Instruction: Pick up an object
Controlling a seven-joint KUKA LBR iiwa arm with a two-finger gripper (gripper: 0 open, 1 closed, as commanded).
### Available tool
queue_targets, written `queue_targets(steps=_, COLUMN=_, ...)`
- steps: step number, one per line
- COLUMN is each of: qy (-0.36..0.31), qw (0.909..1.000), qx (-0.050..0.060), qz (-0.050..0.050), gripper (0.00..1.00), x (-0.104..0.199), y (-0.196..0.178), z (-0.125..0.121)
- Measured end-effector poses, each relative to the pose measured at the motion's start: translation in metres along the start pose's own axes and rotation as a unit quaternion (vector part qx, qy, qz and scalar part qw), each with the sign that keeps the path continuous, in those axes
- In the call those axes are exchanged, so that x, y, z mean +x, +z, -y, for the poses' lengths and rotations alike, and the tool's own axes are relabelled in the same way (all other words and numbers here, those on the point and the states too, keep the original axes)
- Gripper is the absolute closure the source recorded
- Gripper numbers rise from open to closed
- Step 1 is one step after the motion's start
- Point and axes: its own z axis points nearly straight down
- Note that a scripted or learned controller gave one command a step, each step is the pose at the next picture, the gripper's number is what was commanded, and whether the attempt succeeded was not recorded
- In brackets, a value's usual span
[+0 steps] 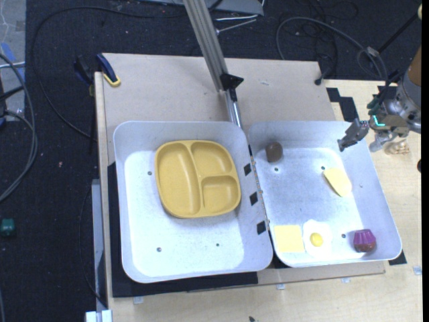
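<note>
Presently, two shallow white bins are seen side by side on the table [174,89]; the left bin [134,247] holds a yellow divided plate [198,178], lying flat toward its upper half; the right bin [295,193] holds five small things, well apart from the plate; a brown lump [273,152] is placed near the bin's upper left corner; a pale yellow wedge [337,181] lies right of centre; a yellow square slice [289,239] rests at the lower edge, just beside a toy fried egg [316,238]; a purple piece [364,241] sits near the lower right corner; the gripper [358,134] is seen at the bin's upper right rim, apart from every object; nothing is seen between the jaws; whether they stand wide or narrow cannot be told.
</note>
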Motion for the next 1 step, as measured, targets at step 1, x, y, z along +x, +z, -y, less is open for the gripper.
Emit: queue_targets(steps=1, qy=0.0, qw=1.0, qx=-0.001, qz=0.0, gripper=0.0, x=0.0, y=-0.0012, z=-0.0005)
